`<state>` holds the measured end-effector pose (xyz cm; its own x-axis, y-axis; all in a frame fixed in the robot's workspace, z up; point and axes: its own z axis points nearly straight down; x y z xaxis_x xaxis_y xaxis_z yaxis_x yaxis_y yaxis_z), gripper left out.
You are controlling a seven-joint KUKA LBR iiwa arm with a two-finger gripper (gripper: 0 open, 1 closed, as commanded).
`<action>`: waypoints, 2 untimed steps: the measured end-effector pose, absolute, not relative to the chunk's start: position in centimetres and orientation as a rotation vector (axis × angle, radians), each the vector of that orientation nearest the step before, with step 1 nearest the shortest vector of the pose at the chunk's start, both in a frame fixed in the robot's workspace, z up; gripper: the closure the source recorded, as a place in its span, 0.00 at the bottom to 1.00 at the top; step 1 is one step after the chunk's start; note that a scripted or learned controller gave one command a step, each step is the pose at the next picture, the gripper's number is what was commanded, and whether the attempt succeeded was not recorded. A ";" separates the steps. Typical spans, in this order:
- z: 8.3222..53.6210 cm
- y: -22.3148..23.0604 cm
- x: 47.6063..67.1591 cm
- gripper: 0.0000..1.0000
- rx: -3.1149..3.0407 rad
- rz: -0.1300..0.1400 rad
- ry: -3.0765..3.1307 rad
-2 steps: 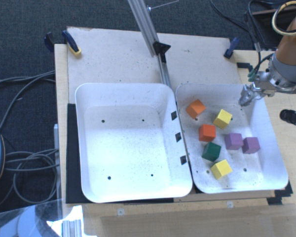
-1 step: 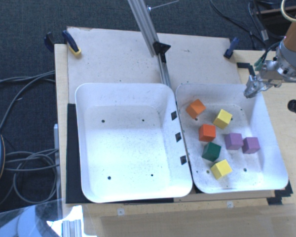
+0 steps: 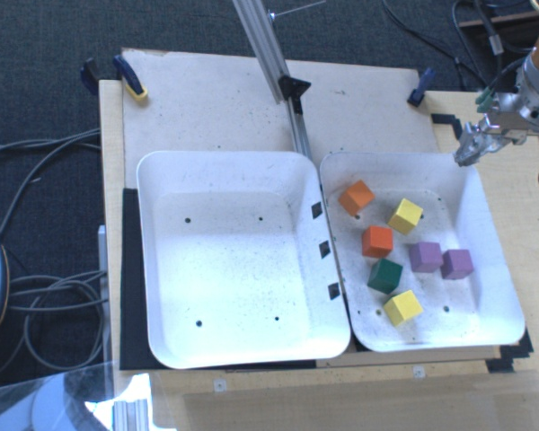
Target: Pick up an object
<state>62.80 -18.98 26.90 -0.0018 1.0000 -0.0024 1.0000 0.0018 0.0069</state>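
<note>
Blocks wait for me in the right bin [image 3: 485,241]: an orange block [image 3: 357,197], a red block [image 3: 377,241], a green block [image 3: 385,275] and more. My gripper [image 3: 468,153] hangs over the bin's far corner, holding nothing, since picking isn't started.

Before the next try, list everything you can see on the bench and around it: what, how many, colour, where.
bins: 2, white, side by side on the bench
orange blocks: 2, right bin, upper left
yellow blocks: 2, right bin, one upper middle, one near the front
purple blocks: 2, right bin, side by side on the right
green block: 1, right bin, centre front
clamps: 2, blue, back corners of the bench
pole: 1, grey metal, slanting up from between the bins
cables: several, black and grey, on the floor
claw: 1, grey, above the right bin's back right corner
</note>
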 end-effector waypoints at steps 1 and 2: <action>27.4 -13.0 63.8 1.00 2.211 0.006 2.228; 26.8 -7.8 63.2 1.00 2.217 0.001 2.231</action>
